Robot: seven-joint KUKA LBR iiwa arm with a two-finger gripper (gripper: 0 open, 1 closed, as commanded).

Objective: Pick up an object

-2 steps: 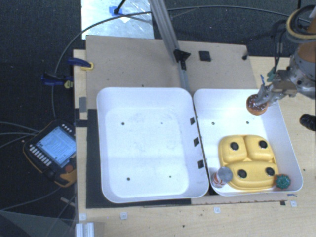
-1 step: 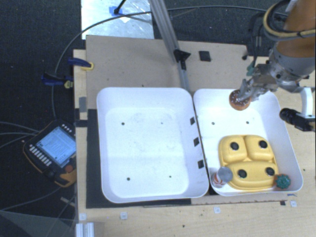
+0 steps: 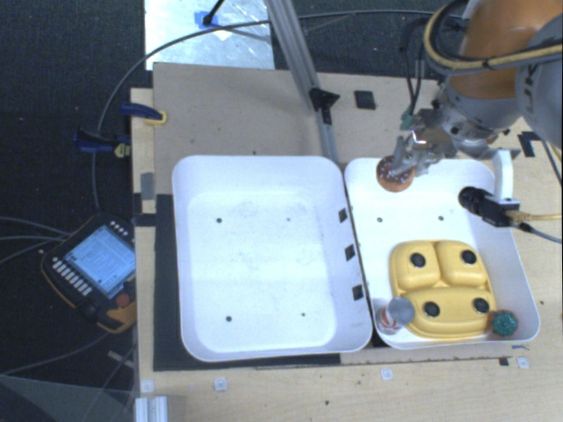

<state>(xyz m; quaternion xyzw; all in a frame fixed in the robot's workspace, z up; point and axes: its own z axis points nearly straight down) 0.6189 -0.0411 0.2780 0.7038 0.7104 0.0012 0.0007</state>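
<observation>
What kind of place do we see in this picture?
Probably a robotics lab or test cell. A robot arm reaches over two white bins on a bench, a teach pendant lies on the dark floor with loose cables, and the bench carries clamps.

1. You see a small round reddish-brown object [image 3: 395,175] at the far rim of the right bin [image 3: 528,288], right under the pincer [image 3: 410,160]; it may be gripped, but the view is too blurred to tell.
2. A large yellow moulded piece [image 3: 442,287] with four dark holes lies flat near that bin's front.
3. A small grey-capped item [image 3: 393,313] sits just left of it.
4. A little green ball [image 3: 504,323] rests at its right front corner.
</observation>
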